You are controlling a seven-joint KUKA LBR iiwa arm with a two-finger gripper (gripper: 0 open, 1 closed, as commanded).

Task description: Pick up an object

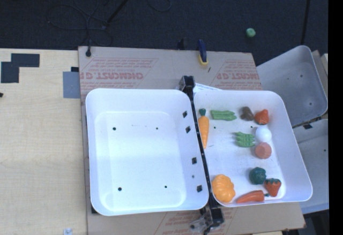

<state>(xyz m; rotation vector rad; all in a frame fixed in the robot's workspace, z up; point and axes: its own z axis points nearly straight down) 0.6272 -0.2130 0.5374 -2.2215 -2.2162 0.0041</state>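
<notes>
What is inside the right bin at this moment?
The right bin holds toy food: a carrot along its left wall, a yellow pumpkin, a strawberry, a white egg and several other pieces. Nothing visibly covers them.

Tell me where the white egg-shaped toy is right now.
In the camera view, the white egg-shaped toy lies in the right-hand shallow white bin, near its right wall, between the small red-orange toy above it and the round pinkish toy below.

A pale wooden bench (37,143) is carrying a brown cardboard sheet (134,70), with two white bins (99,101) sitting side by side on it.
</notes>
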